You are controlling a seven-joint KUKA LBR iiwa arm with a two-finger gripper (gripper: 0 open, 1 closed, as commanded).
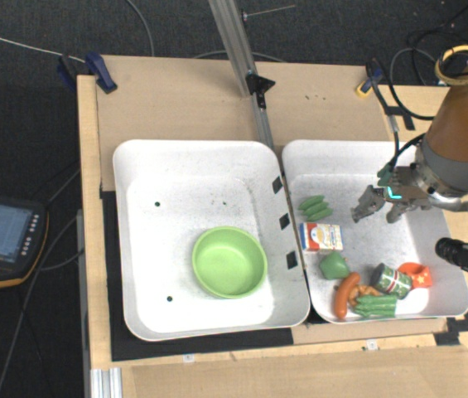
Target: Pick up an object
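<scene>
- Hovering over the right-hand shallow white plastic bin [432, 160], grey two-finger hand [380, 209] at the end of the grey arm with its orange band [465, 110]; fingers spread apart, nothing between them.
- Nearest candidate for the pick, judged from this pose: small white and red printed carton [321, 237], lying flat in the same bin, left of the hand and a little toward the camera, near but apart from the fingertips; long axis roughly left to right across the view.
- Also left of the hand, further back than the carton: ridged green plastic vegetable [314, 207].
- Toward the camera from the hand, well apart: green plastic pepper [334, 265], orange sausage-shaped toy [346, 293], green-labelled toy can [393, 281], flat green bean pods [375, 305], all crowded by the near wall.
- Far to the left of the hand, in the other bin: round light green plastic bowl [229, 261].
- Arm pose: reaching in from the right, wrist bent down, hand tilted with fingertips pointing leftward.
- Likely need: short shift left and down onto the carton.
</scene>
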